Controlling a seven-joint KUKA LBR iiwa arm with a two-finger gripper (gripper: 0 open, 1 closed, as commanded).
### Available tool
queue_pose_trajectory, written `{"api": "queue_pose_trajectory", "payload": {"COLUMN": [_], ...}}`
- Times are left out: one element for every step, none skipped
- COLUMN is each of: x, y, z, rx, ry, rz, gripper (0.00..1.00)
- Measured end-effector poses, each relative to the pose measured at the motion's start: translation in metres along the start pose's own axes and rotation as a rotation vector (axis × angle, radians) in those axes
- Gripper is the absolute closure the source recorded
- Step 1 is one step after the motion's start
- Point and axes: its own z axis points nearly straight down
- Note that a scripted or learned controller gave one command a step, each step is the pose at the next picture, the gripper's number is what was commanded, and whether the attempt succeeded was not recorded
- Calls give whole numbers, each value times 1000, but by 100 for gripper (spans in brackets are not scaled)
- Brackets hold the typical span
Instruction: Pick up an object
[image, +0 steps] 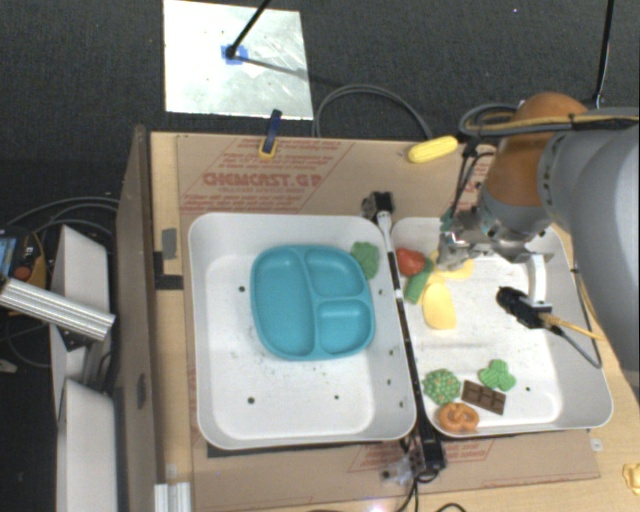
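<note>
Occupying the left bin (230, 400), a blue divided plate (310, 300) is recorded, lying flat near the middle. A green broccoli-like toy (366, 258) is set at the plate's far right corner, close to the wall shared with the right bin (560, 370).

Right bin, far left corner: the gripper (455, 248) is lowered here from the grey arm (590, 180). Whether it is open or closed cannot be told. A small yellow piece (462, 268) is seen just under it, partly hidden; no grasp can be confirmed.

Just beside, toward the shared wall: a red toy food (409, 262), a green sliver (418, 284) touching it, and a yellow pear-like toy (438, 306) next below.

Right bin, near edge: a round green toy (441, 384), a leafy green toy (496, 376), a brown chocolate bar (486, 399) between and below them, and an orange pretzel (458, 417) touching the bar's left end.

Outside the bins: a yellow oblong thing (432, 150) is noted on the cardboard sheet (260, 180), beyond the right bin.
</note>
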Motion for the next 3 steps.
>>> {"api": "queue_pose_trajectory", "payload": {"x": [0, 0, 0], "y": [1, 2, 3], "z": [-11, -22, -32], "rx": [-2, -5, -7], "ry": [-1, -2, -2], "rz": [-4, -8, -11], "gripper": [100, 100, 100]}}
